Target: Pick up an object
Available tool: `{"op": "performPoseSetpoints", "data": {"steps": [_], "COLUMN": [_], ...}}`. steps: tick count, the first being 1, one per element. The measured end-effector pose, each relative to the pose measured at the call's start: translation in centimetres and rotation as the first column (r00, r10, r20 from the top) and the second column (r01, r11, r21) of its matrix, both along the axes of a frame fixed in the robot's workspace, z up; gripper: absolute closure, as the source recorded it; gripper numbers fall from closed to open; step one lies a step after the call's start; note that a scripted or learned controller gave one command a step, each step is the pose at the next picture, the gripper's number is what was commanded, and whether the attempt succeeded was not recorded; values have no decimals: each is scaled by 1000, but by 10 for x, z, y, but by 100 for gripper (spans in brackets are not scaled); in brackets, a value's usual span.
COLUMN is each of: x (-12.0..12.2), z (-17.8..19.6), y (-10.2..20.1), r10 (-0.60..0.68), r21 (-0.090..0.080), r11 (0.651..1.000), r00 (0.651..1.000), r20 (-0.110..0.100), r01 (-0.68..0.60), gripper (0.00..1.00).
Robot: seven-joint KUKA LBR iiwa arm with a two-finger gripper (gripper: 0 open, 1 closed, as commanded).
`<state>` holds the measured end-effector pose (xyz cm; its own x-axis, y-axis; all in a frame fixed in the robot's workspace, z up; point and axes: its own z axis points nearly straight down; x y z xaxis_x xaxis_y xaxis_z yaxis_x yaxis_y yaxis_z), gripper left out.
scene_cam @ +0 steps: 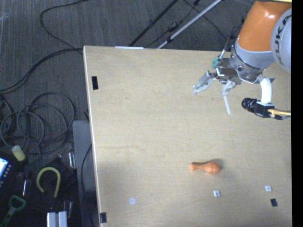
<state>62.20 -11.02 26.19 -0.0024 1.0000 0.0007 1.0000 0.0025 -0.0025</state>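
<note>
A: How did the jaws stand?

B: Spread wide, one pale finger (202,83) splayed toward the camera view's left and the other pointing down; nothing lay between them; the two-finger gripper (215,94) hung empty over bare board, on the grey arm with its orange band (262,20).

A: And the thing to be picked?

B: A small orange pear-shaped object (206,167), bulb to the right and narrow neck to the left, lay flat on the tan wooden bench top (142,126), well apart from the gripper and nearer the camera; I judged the open stance a readiness for descent, the approach not yet made.

A: Counts?

B: One gripper; one orange object; a few small square markers, dark or pale, near the board's edges.
</note>
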Motion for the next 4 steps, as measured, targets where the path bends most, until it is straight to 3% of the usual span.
{"op": "performPoseSetpoints", "data": {"steps": [1,2,3,4], "x": [46,45,47,49], "z": [-47,-165,-177,-167], "y": [-49,-107,-94,-92], "r10": [42,151,578,578], "r21": [-3,-2,-2,-2], "r11": [999,989,816,816], "r00": [999,989,816,816], "r20": [0,-1,3,8], "r01": [-42,-151,-578,-578], "gripper": [0,0,0,100]}}
